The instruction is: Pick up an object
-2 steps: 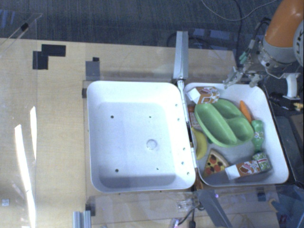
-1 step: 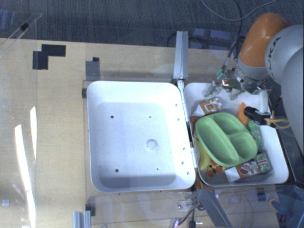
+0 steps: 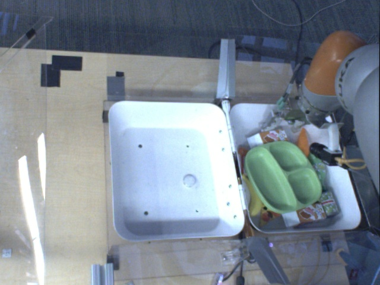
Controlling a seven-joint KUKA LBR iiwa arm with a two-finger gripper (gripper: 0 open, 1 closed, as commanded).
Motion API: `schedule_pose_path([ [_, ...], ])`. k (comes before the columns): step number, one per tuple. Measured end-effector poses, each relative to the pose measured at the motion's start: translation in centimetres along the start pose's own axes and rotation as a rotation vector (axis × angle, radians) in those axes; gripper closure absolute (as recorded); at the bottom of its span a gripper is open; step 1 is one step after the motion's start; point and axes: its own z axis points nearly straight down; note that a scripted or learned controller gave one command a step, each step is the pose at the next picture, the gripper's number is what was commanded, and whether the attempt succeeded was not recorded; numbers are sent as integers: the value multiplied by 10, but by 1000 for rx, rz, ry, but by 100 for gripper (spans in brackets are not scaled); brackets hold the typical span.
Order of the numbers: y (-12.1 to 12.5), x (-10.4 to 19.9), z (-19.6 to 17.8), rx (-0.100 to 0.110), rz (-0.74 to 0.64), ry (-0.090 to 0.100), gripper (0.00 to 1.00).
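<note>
Item: green divided tray (image 3: 282, 176), lying tilted atop the clutter in the right bin (image 3: 352, 215). Likely light, stiff, smooth plastic — slippery on the curves. Best hold: thin outer rim or centre divider. Gripper (image 3: 289, 108) near the bin's far edge — finger state indeterminable.

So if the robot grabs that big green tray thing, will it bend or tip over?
Probably it won't bend: the green tray looks like moulded hard plastic with two hollows. It may wobble or slide, since it rests tilted on a heap of packets in the right bin. It seems light for its size, but wide for two fingers.
</note>
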Motion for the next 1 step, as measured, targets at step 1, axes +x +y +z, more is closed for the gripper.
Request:
schedule_pose_path([
  [1, -22, -63, -18, -1, 17, -3, 0],
])
